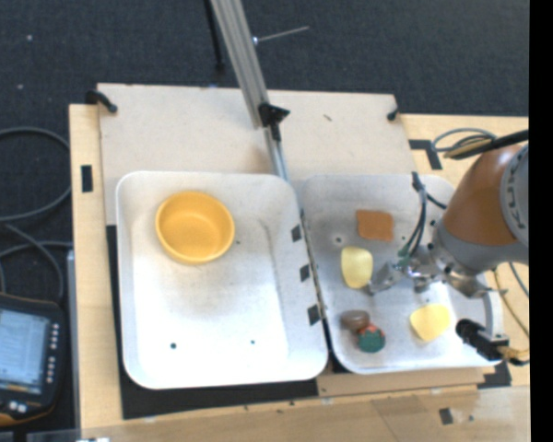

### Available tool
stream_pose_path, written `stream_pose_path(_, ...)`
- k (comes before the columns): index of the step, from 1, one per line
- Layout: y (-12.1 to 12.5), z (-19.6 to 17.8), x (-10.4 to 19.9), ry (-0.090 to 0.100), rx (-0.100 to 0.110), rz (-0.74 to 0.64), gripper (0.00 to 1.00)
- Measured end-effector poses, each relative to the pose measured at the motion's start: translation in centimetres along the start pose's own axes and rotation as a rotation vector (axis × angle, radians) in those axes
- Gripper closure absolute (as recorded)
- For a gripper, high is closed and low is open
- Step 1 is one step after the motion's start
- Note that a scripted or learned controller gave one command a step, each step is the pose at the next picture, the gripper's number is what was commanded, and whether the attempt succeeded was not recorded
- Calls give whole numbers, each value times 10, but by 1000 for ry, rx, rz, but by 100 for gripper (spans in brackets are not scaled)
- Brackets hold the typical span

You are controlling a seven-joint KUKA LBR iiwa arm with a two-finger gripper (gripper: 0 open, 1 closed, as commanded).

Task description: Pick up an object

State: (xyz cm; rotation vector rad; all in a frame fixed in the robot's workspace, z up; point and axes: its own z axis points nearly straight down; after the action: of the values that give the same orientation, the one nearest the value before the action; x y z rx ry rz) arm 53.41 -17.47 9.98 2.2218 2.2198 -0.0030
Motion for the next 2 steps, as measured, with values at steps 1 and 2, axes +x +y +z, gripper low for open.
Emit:
stream_pose_path(1,1,-12,-1,0,-6,3,100)
stream_pose_path(2,6,-76,-1,-1,-9,-4,100)
